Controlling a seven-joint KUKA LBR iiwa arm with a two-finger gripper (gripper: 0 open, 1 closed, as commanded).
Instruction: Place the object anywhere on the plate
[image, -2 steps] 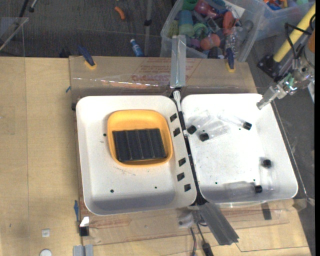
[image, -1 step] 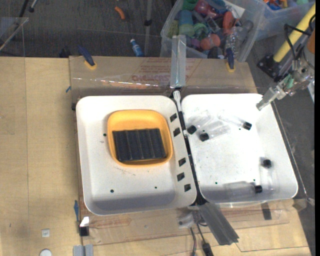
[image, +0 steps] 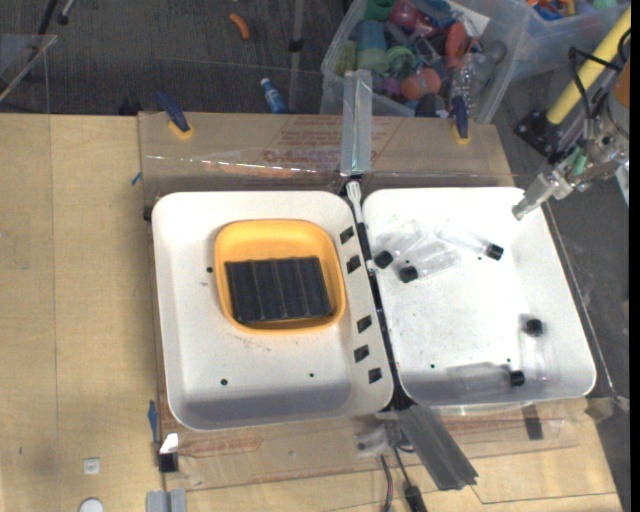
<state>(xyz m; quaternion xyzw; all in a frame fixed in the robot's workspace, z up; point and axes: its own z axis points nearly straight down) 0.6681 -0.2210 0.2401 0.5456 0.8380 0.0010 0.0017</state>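
Observation:
An orange-yellow plate (image: 232, 243) lies in the left bin (image: 190, 370). A black ribbed rectangular object (image: 278, 290) rests flat on the plate and covers most of its middle. My gripper (image: 523, 207) hangs at the upper right, over the far right corner of the right bin (image: 450, 340). It is well away from the plate, and I see nothing held in it.
Several clear plastic pieces with black caps lie in the right bin: a cluster (image: 425, 255) at the back, one (image: 532, 326) by the right wall, one (image: 514, 378) at the front. A divider with black tabs (image: 362, 322) separates the bins. Clutter crates (image: 420, 45) stand behind.

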